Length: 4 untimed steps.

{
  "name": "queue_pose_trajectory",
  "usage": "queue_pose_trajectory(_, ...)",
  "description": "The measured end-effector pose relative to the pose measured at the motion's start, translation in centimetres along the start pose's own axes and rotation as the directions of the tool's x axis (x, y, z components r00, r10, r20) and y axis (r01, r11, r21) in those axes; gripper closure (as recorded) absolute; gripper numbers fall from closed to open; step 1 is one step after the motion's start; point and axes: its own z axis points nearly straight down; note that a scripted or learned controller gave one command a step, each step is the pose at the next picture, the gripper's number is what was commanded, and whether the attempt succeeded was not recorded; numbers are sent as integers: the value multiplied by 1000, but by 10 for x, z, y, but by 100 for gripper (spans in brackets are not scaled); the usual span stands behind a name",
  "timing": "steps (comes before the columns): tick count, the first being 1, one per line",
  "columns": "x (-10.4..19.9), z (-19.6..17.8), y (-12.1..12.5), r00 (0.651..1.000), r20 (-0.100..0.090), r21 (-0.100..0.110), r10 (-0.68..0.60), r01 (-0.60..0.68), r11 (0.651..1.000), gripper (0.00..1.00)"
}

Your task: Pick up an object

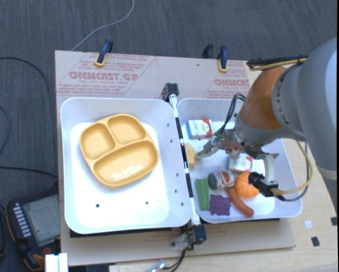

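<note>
Hovering over the right bin (291, 205), gripper (206, 149) near the small red-white box (200, 128); grip state unclear.

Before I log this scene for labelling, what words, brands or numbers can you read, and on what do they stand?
"CHEMCAST GP", red print repeated on the brown paper-faced board under the bins.
Raised lettering on the yellow three-compartment plastic plate: too faint to read.
Print on the small red-and-white carton: too small to read.
Label on the small can: blurred.

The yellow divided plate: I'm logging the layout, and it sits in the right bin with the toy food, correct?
Not quite. The camera view shows the yellow divided plate in the left bin; the toy food, such as the green piece, lies in the right bin.
</note>
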Motion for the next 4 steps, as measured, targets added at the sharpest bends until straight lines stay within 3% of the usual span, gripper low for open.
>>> queue_pose_trajectory(1, 3, -1, -22, 1000, 1, -10, -2, 2, 1000, 0)
queue_pose_trajectory(3, -5, -1, -27, 1000, -3, -9, -5, 5, 1000, 0)
queue_pose_trajectory(4, -13, 1, 59, 1000, 0, -2, -3, 3, 1000, 0)
